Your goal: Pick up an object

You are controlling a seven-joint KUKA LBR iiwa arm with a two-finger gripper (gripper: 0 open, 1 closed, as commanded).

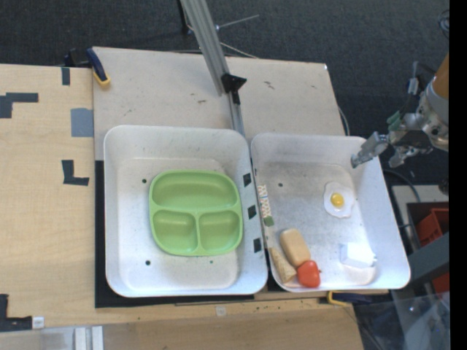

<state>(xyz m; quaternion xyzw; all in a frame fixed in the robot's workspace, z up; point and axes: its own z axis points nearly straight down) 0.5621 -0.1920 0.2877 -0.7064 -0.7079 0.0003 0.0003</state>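
Two shallow white bins sit side by side on the bench. The left bin (120, 195) carries a green divided plate (195, 212) lying flat near its middle, and the right bin (387, 217) holds the loose items that the task could pick from. A fried egg (337, 201) toy lies flat towards the right side of that bin, well apart from the rest. Near the front edge, a tan bread roll (295, 246) rests just beside a longer brown stick-shaped piece (281, 263) that leans along the wall between the bins, and a red tomato (309, 274) touches the roll's front end. A pale, whitish item (359, 255) lies in the front right corner, hard to make out against the bin. The gripper (381, 150) hangs at the far right rim of the right bin, above the edge instead of over any item, with two dark fingers spread apart and nothing between them, so it is released and empty. My judgement is that the pick has not yet begun: the arm waits at the side, probably to leave the bin clear to the camera. The egg lies nearest and stands alone, so it looks the easiest to reach, though its flat shape may slip a pinch.
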